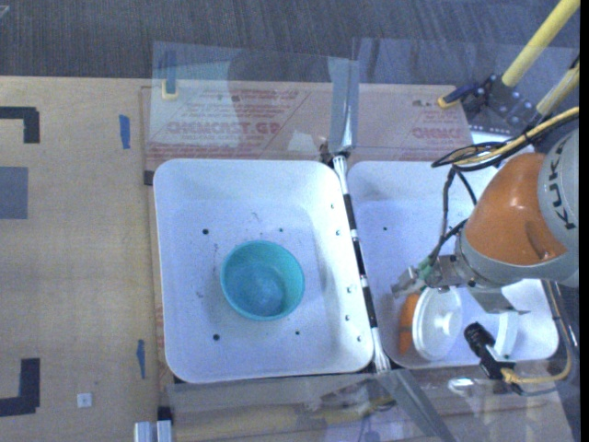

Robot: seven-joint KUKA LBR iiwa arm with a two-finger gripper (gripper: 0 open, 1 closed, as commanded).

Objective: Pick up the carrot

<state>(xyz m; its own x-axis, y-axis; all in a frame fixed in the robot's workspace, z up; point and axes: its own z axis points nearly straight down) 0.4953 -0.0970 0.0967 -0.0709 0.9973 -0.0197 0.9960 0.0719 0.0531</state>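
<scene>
The carrot [406, 318] shows as a small orange shape near the front left corner of the right bin [391, 210]. Most of it is hidden under the arm's white wrist parts. My gripper [416, 288] hangs low over that corner, right above the carrot. The grey arm with its orange band [515, 219] reaches in from the right and covers much of the right bin. I cannot tell whether the carrot is in the gripper's grasp.
A teal bowl [262, 279] stands upright in the middle of the left bin [184, 201]. The dividing rims of the two bins [354, 247] run just left of the gripper. Cables and yellow rods [543, 35] lie at the back right.
</scene>
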